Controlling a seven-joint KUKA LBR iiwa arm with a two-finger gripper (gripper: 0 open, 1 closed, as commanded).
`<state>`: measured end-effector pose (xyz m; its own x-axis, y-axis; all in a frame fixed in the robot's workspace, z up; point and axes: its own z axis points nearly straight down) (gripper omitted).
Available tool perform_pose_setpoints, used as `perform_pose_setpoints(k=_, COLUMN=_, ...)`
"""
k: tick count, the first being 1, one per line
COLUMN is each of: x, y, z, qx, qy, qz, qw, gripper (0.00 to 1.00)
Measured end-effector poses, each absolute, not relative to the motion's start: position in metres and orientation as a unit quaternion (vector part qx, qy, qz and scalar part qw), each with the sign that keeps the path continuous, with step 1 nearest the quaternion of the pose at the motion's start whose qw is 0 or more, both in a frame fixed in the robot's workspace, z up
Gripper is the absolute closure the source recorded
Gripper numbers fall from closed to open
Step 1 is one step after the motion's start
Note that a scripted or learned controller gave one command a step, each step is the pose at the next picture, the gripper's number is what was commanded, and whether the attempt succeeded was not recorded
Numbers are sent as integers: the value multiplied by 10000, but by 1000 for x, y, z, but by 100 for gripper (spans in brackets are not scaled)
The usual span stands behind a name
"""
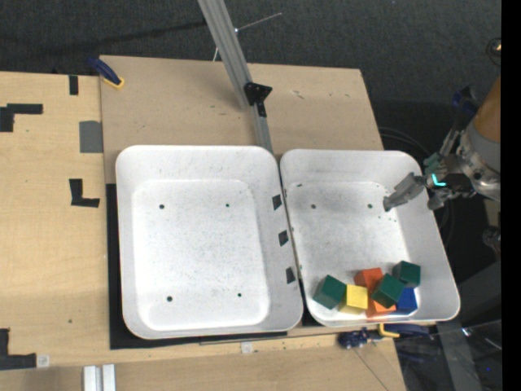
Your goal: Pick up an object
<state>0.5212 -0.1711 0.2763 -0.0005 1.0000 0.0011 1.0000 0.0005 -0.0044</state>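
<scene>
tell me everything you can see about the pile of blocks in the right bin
The pile of blocks is a tight cluster of small, solid-coloured cubes, seemingly plastic or painted wood: three dark green, one yellow, one or two orange and one blue. They sit packed together in the near right corner of the right bin, touching one another, some tilted, some apparently resting on others. The gripper hangs further back near the bin's right wall, apart from them.
</scene>
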Motion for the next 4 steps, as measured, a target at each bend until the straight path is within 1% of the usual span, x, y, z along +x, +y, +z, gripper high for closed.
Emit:
perform_pose_setpoints(k=1, x=522, y=-171, z=278, qx=-7065, qy=-7077, qz=3, qw=4, gripper=0)
perform_pose_setpoints(k=2, x=518, y=-165, z=232, qx=-7067, qy=-7075, qz=18, qw=21, gripper=0)
perform_pose_setpoints(k=3, x=524, y=-160, z=173, qx=-7066, qy=-7076, qz=23, qw=32, gripper=0)
perform_pose_setpoints(k=4, x=514, y=-156, z=125, qx=-7068, qy=-7074, qz=24, qw=34, gripper=0)
